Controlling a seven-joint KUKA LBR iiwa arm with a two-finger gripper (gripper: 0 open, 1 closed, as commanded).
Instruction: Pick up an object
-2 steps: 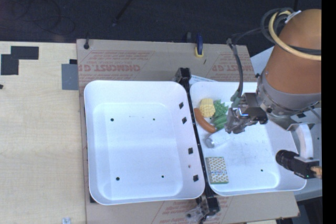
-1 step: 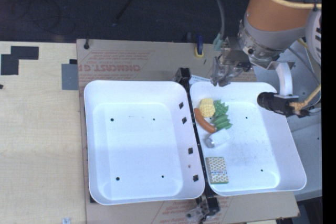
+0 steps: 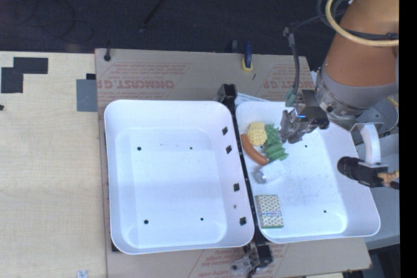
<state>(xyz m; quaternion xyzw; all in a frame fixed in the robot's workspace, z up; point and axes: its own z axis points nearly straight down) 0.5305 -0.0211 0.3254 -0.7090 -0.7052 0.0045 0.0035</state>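
Under the gripper [image 3: 291,133] sits the right bin [image 3: 326,211]; I cannot tell how its fingers stand. Left beyond lies the left bin [image 3: 169,231]. Just left: green beans [image 3: 275,146], corn [image 3: 257,133], sausage [image 3: 253,149].

One fixed camera, high over the bench [image 3: 52,159], looking down at a slant. Both white bins sit side by side mid-frame, left bin [image 3: 171,241] and right bin [image 3: 326,231], dark floor beyond, and the arm [image 3: 361,49] looms close at right.
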